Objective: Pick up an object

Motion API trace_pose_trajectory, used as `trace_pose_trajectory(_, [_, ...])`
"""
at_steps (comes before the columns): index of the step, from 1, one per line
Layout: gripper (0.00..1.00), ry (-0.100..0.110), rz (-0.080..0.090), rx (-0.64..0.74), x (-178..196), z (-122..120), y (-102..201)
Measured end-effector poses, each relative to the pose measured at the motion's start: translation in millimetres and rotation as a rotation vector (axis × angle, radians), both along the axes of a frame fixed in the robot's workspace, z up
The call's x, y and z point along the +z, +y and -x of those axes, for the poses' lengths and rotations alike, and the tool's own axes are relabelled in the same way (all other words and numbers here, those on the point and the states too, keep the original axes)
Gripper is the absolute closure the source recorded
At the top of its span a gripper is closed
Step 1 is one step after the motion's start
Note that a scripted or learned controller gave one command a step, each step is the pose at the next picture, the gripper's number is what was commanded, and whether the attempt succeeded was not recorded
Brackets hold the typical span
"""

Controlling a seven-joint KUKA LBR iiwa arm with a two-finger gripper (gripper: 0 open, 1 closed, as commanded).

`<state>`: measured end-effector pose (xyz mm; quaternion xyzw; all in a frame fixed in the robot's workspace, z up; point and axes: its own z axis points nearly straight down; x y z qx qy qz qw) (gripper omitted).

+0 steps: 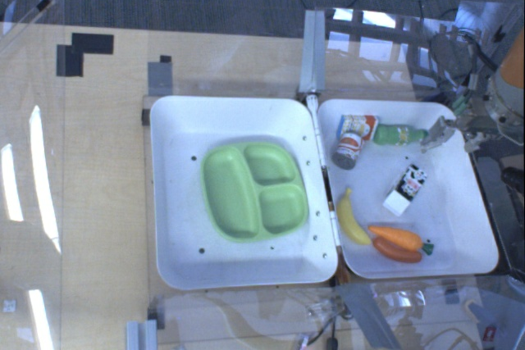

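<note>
Bins sit side by side on the wooden bench, the left bin (168,201) holding a green divided plate (254,191) with three compartments, lying flat near the middle of its floor. In the right bin (480,254) the objects are spread about: a small can (353,140) with a red and white label lies on its side near the far left corner, and just beside it, to the right, a green bottle (398,134) lies on its side along the far wall, its neck pointing toward the arm. Near the middle of this bin a small white carton with black patches (408,188) lies tilted, apart from everything else. Toward the near edge a yellow banana (353,219) curves along the left wall, and just beside it an orange carrot (398,243) with a green tip lies across the floor, its blunt end close to the banana's lower end; whether they touch cannot be told. At the far right corner of the right bin the gripper (454,129) reaches in low over the rim, its grey fingers (437,135) standing apart with nothing between them, the nearer one just beside the bottle's neck. Behind it, at the right edge, the arm's orange band (513,61) shows above a tangle of cables and metal frame
</note>
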<state>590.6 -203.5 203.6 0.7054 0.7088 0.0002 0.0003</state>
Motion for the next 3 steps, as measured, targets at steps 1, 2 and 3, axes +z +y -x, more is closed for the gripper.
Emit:
trace_pose_trajectory(1, [0.00, -0.004, 0.000, 0.129, -110.2, 6.4, 36.2])
trace_pose_trajectory(2, [1.00, -0.007, 0.001, 0.129, -101.5, 4.1, 36.4])
trace_pose_trajectory(3, [0.00, -0.007, 0.001, 0.128, -101.5, 4.2, 36.3])
